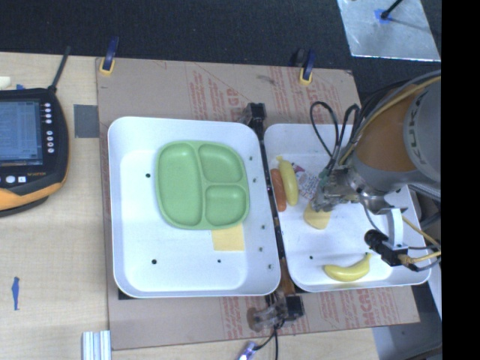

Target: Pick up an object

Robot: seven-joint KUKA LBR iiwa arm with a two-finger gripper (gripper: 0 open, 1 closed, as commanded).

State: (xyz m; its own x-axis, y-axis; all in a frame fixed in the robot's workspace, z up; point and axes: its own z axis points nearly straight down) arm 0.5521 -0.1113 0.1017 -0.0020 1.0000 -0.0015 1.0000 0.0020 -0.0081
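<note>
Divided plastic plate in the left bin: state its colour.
Light green; the divided plastic plate shows clearly in the camera view.

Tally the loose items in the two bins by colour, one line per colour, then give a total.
Green: 1, the divided plate in the left bin
Yellow: 4, the flat square below the plate, plus a banana, a chunk and a long piece in the right bin
Orange: 1, the carrot-like piece
Total: 6
</note>
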